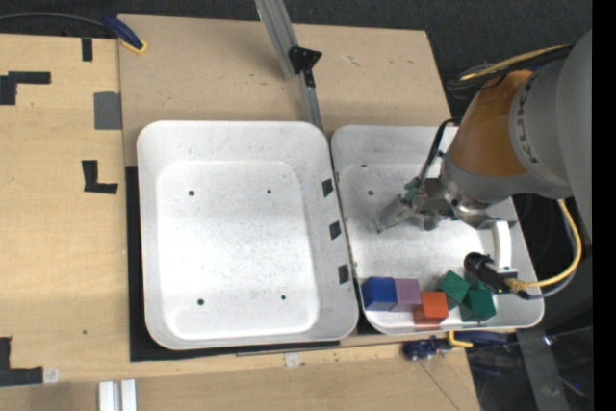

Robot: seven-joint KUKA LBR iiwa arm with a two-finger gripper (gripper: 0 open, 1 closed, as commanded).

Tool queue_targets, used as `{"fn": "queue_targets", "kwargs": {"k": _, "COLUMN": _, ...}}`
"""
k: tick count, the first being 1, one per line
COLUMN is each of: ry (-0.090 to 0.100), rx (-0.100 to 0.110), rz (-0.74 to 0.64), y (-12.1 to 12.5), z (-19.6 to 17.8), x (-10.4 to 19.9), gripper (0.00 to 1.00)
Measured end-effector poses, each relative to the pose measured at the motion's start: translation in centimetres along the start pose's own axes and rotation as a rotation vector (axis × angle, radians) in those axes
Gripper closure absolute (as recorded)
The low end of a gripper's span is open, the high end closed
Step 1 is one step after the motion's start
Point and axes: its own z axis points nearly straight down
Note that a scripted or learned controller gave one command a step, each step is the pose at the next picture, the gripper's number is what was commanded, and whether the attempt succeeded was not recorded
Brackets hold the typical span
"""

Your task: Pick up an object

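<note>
Arm: the grey arm with its orange band (491,125) comes in from 3 o'clock and bends down over the right bin.
Gripper: the gripper (409,207) hangs over the middle of the right bin, its fingers (390,217) spread apart and pointing toward 8 o'clock, with nothing between them.
Right bin: the right bin (385,144) is white and shallow; its floor under the gripper is bare, and all the blocks sit along its 6 o'clock edge.
Blocks: from 9 to 3 o'clock along that edge lie a blue block (379,293), a purple block (407,292) touching it, an orange block (433,305) just beside the purple one, then two green blocks (455,284) and (478,305) close together.
Gap: the blocks lie at the gripper's 6 o'clock, apart from the fingers.
Left bin: the left bin (154,144) sits at 9 o'clock of the right one, their rims touching.
Bench: a wooden bench (212,63) carries both bins.
</note>
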Motion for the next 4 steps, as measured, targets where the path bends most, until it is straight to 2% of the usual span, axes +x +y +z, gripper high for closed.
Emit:
{"fn": "queue_targets", "kwargs": {"k": 1, "ry": 0.001, "rx": -0.005, "rz": -0.002, "y": 0.2, "z": -1.4, "x": 0.1, "gripper": 1.0}}
{"fn": "queue_targets", "kwargs": {"k": 3, "ry": -0.003, "rx": -0.015, "rz": -0.001, "y": 1.5, "z": -13.0, "x": -0.3, "gripper": 1.0}}
{"fn": "queue_targets", "kwargs": {"k": 4, "ry": -0.001, "rx": -0.009, "rz": 0.0, "y": 1.6, "z": -13.4, "x": -0.2, "gripper": 1.0}}
